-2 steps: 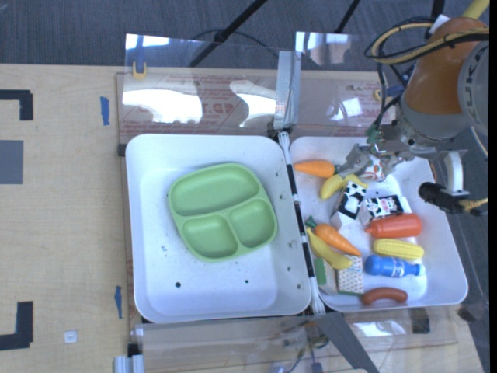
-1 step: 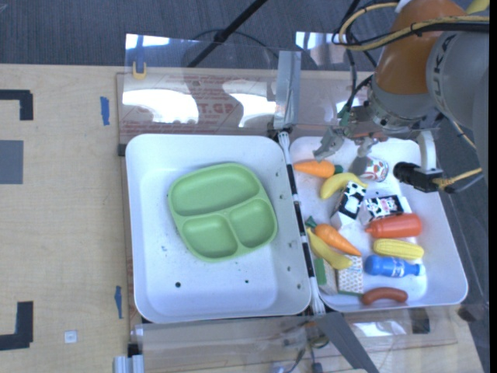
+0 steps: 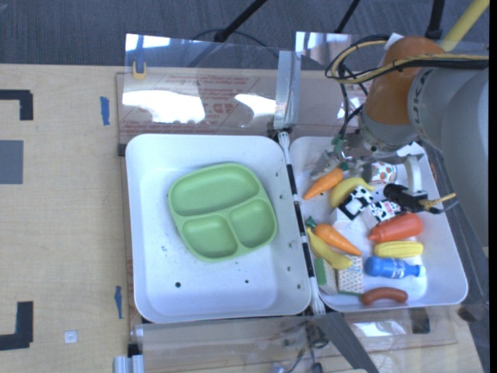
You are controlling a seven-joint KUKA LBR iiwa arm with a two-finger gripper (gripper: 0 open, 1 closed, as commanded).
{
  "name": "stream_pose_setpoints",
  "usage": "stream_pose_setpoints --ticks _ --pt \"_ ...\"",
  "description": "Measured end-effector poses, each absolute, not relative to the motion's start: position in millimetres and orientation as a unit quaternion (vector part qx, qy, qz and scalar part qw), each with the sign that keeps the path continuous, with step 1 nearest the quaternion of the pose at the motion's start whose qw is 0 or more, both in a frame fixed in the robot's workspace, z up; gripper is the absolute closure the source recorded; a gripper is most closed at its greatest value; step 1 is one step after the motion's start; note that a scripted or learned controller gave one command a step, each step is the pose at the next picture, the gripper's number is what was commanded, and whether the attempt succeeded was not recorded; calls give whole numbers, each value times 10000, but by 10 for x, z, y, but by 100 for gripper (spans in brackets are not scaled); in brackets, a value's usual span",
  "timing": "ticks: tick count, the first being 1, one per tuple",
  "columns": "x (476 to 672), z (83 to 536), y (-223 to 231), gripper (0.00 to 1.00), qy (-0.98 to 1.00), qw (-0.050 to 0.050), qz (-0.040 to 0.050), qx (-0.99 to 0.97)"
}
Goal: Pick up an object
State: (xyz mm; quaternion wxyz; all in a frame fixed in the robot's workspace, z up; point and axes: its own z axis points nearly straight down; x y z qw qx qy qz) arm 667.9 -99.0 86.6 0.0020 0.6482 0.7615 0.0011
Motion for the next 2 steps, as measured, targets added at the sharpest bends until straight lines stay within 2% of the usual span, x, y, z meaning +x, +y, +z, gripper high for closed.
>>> stream_pose_setpoints --ticks 1,2 --pt "6691 976 -988 100 7614 36 23 6483" --pt "6674 1856 -387 100 7788 11 7 6273"
